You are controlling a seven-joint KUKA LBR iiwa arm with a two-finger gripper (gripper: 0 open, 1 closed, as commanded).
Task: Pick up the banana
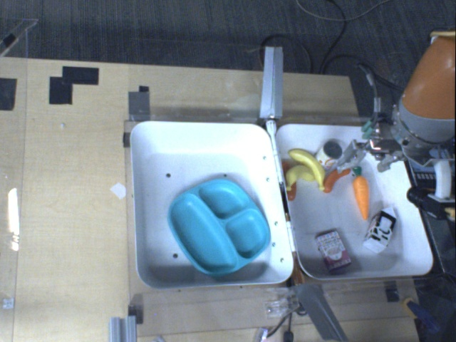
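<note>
End effector [354, 157] above the right bin [417, 262].
Its grip state is unclear; it hovers just beside the banana [305, 165], near a carrot [362, 195].

**What I Am Made Of**

My arm [431, 84] enters at the right edge as a broad, rounded dome of bright orange, smooth and unmarked. Below the orange sits a pale grey ring, also rounded, with a darker shaded rim on its underside. From there my build turns small and cluttered: a cluster of silvery metal brackets and dark fittings, with a touch of green on its far-left side. Thin dark cables run along the far side of this cluster. My hand [351, 155] is slim, of grey metal with lighter glints along its edges. Its finer parts are too small and blurred for me to make out.
</note>
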